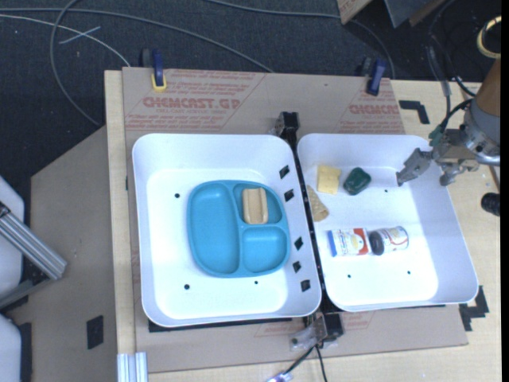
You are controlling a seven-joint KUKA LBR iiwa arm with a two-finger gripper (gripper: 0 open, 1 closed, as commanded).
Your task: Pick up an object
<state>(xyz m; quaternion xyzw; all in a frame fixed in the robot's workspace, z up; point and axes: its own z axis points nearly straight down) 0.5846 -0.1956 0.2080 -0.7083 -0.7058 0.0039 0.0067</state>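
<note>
— Where do the jaws (pixel 432 168) stand?
— Spread wide and holding nothing, over the right bin (pixel 445 237), at its upper right rim.
— And the objects?
— A dark green piece (pixel 355 181) and a yellow block (pixel 328 178) lie left of the jaws; a small can (pixel 387 239) and a white packet (pixel 347 242) lie below-left. A divided blue plate (pixel 227 233) sits far left.

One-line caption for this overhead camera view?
Two-finger gripper open over right white bin's upper edge; divided blue plastic plate in left white bin.
</note>
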